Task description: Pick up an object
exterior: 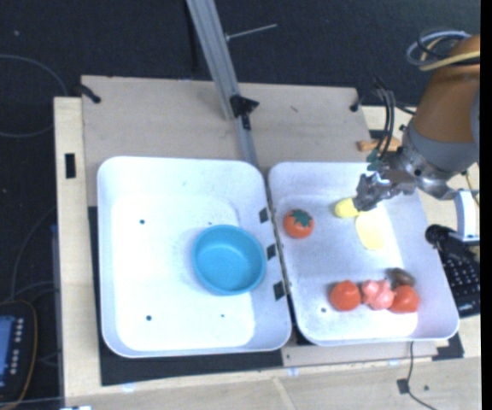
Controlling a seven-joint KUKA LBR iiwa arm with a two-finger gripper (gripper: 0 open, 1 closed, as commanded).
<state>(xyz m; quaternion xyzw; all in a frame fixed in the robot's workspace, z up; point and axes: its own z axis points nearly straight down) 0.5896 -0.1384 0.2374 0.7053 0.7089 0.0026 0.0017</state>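
Right now the gripper [367,196] hangs low over the right bin [314,319], its dark tips beside a small yellow object [346,208] that lies just to their left, touching or nearly so; whether the tips are apart or together cannot be told. That object is rounded, bright yellow and smooth. Just below the tips lies a paler yellow piece [371,231]. Further left sits an orange tomato-like toy [298,223] with a green top. A blue bowl [227,260] rests in the left bin [126,314].
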